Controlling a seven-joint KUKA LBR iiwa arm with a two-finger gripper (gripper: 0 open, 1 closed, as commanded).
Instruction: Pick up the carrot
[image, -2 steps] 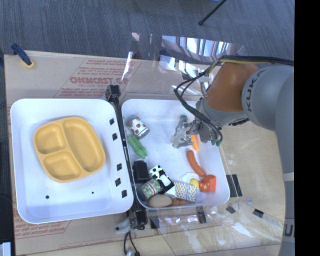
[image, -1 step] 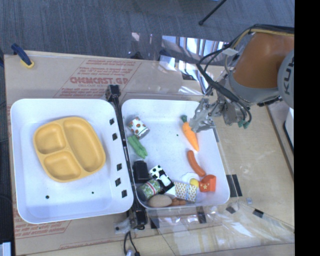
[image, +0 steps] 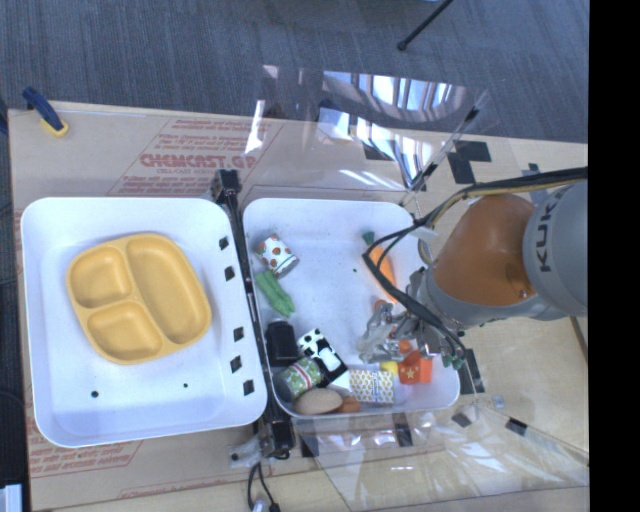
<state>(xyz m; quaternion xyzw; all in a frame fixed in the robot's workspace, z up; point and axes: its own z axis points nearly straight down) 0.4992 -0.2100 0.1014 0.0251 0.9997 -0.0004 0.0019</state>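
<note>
Your gripper (image: 383, 335) hangs low in the right bin (image: 330, 215), near its right wall; you cannot tell how it is set. The carrot (image: 384, 268) lies just above it in the view, partly under a black cable (image: 395, 285). An orange block (image: 415, 369) sits just below-right of it. The yellow tray (image: 138, 297) lies far left.

Glossy white plastic bins (image: 45, 330); matt yellow plastic divided plate (image: 138, 296); clear shiny plastic sheeting (image: 400, 110); smooth orange arm band (image: 485, 255).
</note>
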